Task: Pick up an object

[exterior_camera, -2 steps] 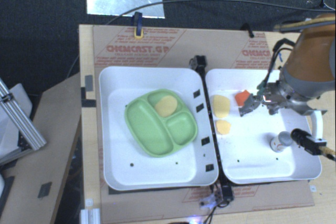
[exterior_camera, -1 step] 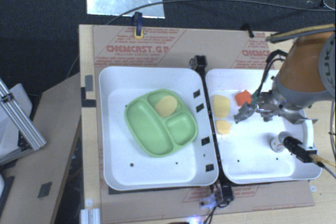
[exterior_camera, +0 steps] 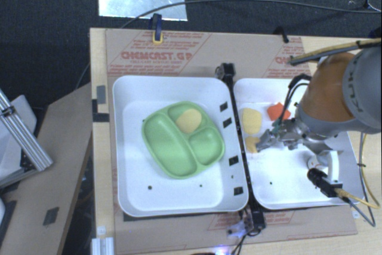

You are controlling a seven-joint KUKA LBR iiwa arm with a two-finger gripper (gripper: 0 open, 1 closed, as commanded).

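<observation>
Reaching into the right bin (exterior_camera: 280,191), the fingers (exterior_camera: 261,143) touch a yellow piece (exterior_camera: 252,144); their spread is unclear.

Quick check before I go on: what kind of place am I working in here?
Probably a robot lab test bench, not a kitchen. Two white bins sit on a board printed with a brand name, loose cables run over dark carpet, and the green divided plate holds what looks like toy food.
</observation>
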